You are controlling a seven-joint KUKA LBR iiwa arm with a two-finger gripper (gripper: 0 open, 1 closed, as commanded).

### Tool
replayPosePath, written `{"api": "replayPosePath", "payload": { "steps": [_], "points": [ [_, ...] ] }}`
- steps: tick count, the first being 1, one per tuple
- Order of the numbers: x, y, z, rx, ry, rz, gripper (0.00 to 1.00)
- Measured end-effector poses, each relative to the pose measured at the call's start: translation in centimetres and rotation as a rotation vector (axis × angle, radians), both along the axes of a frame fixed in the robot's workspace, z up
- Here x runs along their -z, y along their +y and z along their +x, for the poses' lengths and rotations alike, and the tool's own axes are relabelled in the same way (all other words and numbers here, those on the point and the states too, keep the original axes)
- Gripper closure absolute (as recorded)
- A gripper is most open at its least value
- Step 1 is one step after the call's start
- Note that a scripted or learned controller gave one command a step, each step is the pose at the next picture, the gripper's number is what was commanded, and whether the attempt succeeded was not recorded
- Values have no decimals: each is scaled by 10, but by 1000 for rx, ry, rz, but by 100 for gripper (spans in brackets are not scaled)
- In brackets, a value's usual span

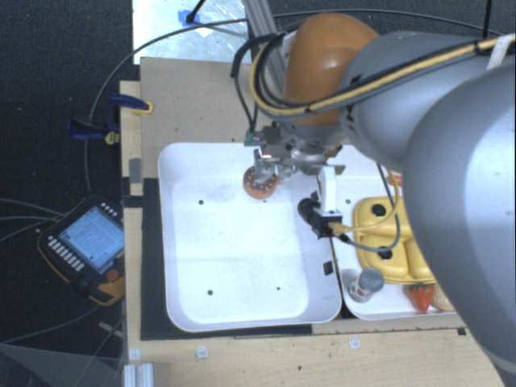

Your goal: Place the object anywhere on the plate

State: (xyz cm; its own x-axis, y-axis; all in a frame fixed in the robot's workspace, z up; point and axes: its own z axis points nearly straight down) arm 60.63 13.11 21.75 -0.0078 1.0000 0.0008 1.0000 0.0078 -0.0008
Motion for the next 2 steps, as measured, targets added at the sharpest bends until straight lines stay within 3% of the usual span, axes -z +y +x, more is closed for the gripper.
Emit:
{"api": "replayPosePath", "payload": {
  "steps": [1, 2],
  "points": [
    [2, 52, -12, -2, -1, 2, 100],
    [2, 48, -11, 3, -2, 0, 0]
  ]
}}
